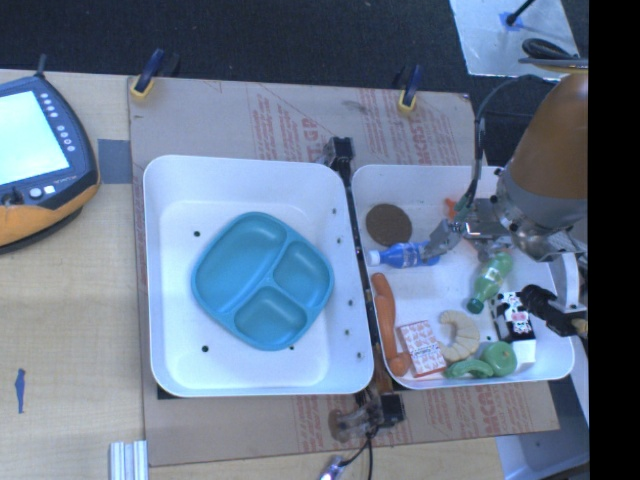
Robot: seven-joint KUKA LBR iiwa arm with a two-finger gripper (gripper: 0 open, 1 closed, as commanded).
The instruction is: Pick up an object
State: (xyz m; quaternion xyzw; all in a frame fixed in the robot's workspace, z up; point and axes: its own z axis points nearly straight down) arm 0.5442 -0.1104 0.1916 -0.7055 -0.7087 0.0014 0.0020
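Nearest me, green toy and cracker pack in right bin. Gripper touches small clear bottle, blue cap; can't tell its grip state.

bins: white glossy plastic | tray: blue matt plastic | bench: pale wood, smooth

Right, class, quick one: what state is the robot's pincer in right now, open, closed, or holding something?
Pincer: over the right bin, its tip at the small blue bottle; whether it is open, closed or holding anything cannot be told.
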